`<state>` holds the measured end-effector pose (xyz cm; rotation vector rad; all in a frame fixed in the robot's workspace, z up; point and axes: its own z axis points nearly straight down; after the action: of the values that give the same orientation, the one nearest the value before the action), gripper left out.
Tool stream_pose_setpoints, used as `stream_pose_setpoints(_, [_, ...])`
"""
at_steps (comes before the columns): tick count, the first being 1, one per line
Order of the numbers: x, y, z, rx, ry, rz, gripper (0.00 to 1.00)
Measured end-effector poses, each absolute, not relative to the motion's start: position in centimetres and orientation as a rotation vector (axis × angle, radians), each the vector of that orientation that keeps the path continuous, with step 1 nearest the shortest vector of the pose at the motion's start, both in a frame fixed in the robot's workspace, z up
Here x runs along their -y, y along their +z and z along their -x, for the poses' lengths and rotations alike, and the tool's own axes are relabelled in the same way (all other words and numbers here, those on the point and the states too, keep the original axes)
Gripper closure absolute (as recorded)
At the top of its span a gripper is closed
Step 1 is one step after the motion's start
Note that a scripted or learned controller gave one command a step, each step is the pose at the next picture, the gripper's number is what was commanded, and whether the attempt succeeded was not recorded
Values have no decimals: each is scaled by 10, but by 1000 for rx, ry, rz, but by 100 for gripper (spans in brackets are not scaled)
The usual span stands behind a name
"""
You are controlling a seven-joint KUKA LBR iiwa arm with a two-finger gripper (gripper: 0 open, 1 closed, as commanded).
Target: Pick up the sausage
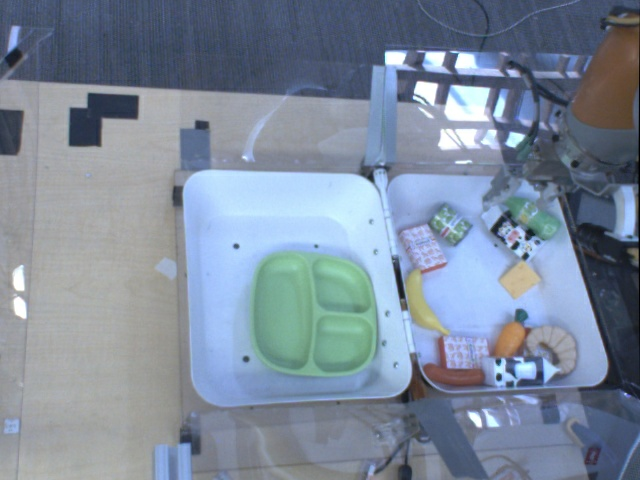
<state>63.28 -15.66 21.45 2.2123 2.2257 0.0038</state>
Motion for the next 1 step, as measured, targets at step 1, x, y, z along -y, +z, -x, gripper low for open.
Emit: stream_pose_setpoints(1, [87, 88, -671, -2209, 8, -2225, 0])
